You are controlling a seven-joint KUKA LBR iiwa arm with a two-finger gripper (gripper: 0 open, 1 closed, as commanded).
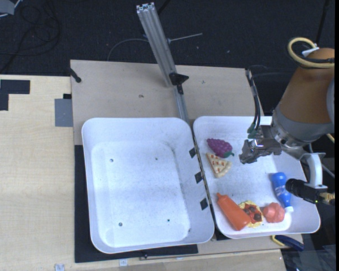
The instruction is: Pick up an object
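Observation:
The right bin (237,130) holds a purple grape bunch (220,147), a pizza slice (218,164), an orange-red bottle-like piece (233,211), a yellow and red toy (251,212), a pink-red lump (273,213) and a blue bottle (281,189). My gripper (250,152) hangs over the middle of that bin, just right of the grapes and the pizza slice. Nothing shows between its fingertips.
The left bin (141,185) lies beside the right one, with black clips along their shared edge. A slanted aluminium rail (160,44) rises behind the bins. The arm's orange band (308,95) looms over the right bin's far right corner.

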